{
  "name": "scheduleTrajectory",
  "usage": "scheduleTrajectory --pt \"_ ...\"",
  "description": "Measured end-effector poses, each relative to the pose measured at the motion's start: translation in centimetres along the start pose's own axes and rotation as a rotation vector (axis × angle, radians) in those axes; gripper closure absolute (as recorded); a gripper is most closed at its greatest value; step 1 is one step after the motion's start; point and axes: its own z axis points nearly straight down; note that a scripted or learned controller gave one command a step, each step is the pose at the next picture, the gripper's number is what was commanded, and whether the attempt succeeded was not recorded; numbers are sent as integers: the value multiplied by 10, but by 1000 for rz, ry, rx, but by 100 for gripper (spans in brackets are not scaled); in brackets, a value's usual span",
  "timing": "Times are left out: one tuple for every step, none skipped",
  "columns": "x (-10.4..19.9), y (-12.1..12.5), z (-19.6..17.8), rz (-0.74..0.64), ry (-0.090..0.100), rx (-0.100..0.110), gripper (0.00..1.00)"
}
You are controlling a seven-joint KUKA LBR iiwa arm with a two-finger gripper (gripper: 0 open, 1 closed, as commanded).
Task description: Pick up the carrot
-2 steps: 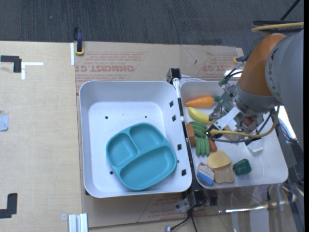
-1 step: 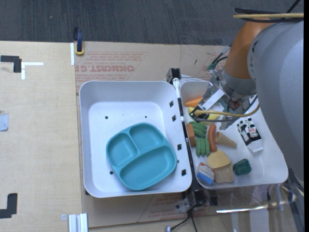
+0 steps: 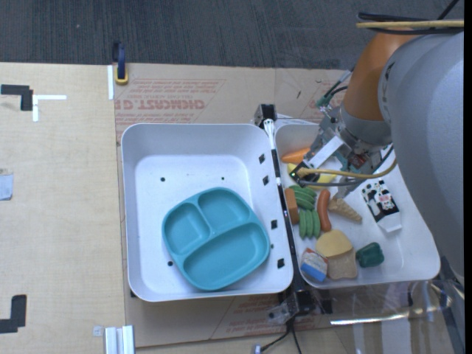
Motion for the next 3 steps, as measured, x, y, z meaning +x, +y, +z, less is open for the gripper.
scheduleTrajectory --pt "0 0 0 0 0 0 0" --pt "0 0 0 0 0 0 0" --pt "0 0 0 0 0 0 0"
